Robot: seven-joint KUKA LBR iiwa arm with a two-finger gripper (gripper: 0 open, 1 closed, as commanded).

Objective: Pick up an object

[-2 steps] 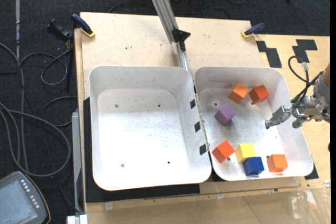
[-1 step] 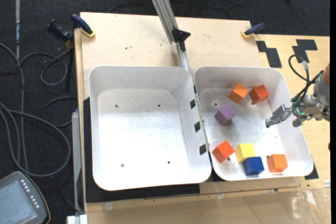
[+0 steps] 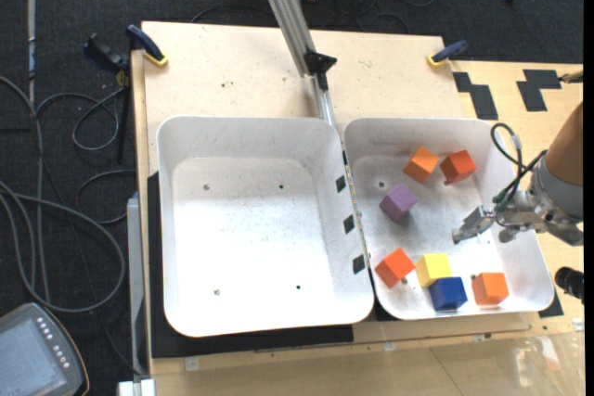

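1. At the far left, black cables (image 3: 56, 199) trail over the dark floor, and the corner of a grey pendant (image 3: 37, 357) shows at the bottom edge.
2. The bench (image 3: 241, 70) is pale wood, with a blue and yellow clamp (image 3: 146, 44) at its back left corner and another clamp (image 3: 447, 53) at the back right.
3. The left bin (image 3: 176, 144) is a shallow white tray with only small dark specks on its floor.
4. A slanted metal pole (image 3: 283, 0) comes down from the top and ends at the seam between the two bins.
5. The right bin (image 3: 371, 134) touches the left one along that seam and holds seven cubes.
6. Near its front left lies an orange-red cube (image 3: 395, 266), with a yellow cube (image 3: 432, 268) just beside it and a blue cube (image 3: 447, 293) touching the yellow one at the front.
7. A purple cube (image 3: 399, 201) sits alone towards the middle.
8. Towards the back are an orange cube (image 3: 421, 165) and a red-orange cube (image 3: 458, 166), close together.
9. Another orange cube (image 3: 489, 287) lies at the front right.
10. The hand (image 3: 471, 227) hangs over the right part of this bin, between the back pair and the front row, touching no cube; whether its fingers are apart or together I cannot tell.
11. The arm (image 3: 561, 172) enters from the right edge.
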